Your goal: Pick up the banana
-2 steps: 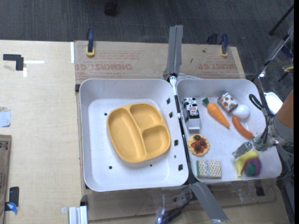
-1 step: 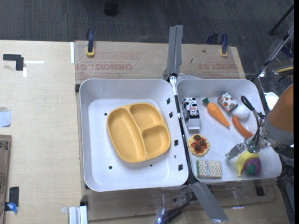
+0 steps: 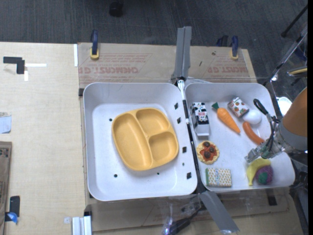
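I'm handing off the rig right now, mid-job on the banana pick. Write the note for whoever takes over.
Hand: low over the right bin, just above the banana; open or shut can't be judged.
Banana: lying in the right bin's near right corner, against a purple and green toy.
Nearby: carrot, tart, cracker pack.
Yellow divided plate sits in the left bin.
Done: approach.
Left: grasp and lift the banana.

A light wooden bench (image 3: 39,146) carries a brown cardboard sheet (image 3: 132,62), clamped at its far edge, with two white bins (image 3: 90,146) side by side on it.
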You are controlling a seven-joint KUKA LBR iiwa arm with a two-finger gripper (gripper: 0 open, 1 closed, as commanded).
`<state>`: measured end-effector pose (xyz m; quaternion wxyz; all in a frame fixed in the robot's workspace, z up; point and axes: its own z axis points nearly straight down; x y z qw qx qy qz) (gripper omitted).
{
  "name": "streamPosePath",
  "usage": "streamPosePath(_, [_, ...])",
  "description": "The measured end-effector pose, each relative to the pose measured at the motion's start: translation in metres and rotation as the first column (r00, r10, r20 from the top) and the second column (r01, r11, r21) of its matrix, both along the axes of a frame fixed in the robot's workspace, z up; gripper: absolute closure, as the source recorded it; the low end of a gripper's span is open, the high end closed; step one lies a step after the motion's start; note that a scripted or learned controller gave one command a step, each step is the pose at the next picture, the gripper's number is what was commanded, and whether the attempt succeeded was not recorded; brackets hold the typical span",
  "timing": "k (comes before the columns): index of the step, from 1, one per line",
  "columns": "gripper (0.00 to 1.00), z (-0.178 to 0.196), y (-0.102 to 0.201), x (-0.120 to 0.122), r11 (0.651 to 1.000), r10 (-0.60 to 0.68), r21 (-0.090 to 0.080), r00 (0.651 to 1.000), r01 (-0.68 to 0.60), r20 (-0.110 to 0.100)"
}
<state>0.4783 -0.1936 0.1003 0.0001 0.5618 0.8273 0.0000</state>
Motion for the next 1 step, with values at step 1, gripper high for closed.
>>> streamPosePath(1, [0.00, 0.0000, 0.0000, 0.0000, 1.000, 0.000, 0.000, 1.000, 0.000, 0.000])
